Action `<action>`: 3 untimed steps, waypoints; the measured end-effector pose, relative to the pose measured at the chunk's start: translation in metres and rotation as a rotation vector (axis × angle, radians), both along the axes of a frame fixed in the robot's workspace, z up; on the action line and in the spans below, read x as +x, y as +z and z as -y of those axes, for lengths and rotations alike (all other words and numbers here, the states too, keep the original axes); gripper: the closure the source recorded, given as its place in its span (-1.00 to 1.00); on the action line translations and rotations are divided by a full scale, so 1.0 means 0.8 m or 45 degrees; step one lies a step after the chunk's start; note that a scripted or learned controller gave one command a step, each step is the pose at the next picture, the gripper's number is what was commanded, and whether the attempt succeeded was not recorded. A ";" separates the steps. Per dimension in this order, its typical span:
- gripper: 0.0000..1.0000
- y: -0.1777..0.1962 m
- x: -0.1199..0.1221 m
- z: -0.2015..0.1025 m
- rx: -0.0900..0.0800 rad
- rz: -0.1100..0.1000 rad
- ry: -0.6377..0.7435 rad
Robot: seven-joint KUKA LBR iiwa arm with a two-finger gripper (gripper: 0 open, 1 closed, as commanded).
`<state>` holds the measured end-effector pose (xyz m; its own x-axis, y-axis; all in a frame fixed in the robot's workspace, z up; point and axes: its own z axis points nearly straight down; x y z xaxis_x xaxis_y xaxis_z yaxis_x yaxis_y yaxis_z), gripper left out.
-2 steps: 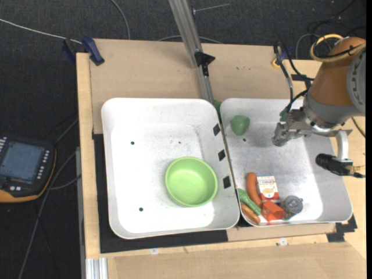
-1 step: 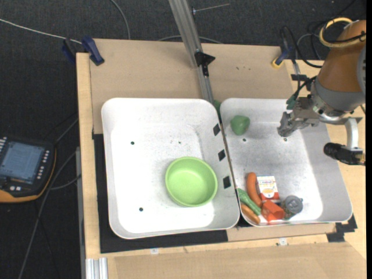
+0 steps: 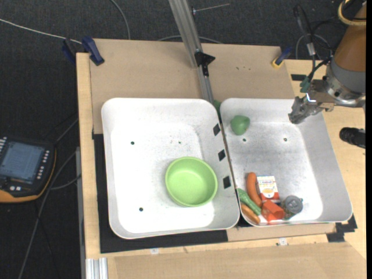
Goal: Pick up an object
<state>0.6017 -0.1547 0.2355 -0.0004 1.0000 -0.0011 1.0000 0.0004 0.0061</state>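
The right bin holds a small green lump near its far left corner. At its near edge lies a cluster: an orange carrot-like piece, a small white and orange box, a red piece, a green stick and a grey round part. My gripper hangs over the far right part of this bin, well away from the cluster and to the right of the green lump. Nothing shows between its fingers.
The left bin holds a light green bowl near its front right. A metal pole slants down to the gap between the bins. Blue and yellow clamps sit at the board's far corners. A handheld pendant lies at the left.
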 end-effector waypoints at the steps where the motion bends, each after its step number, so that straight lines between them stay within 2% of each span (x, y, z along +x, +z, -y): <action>1: 1.00 0.065 0.001 0.000 0.000 -0.001 0.000; 2: 1.00 0.043 0.004 -0.066 0.003 -0.008 0.004; 3: 1.00 0.044 0.012 -0.140 0.003 -0.007 0.006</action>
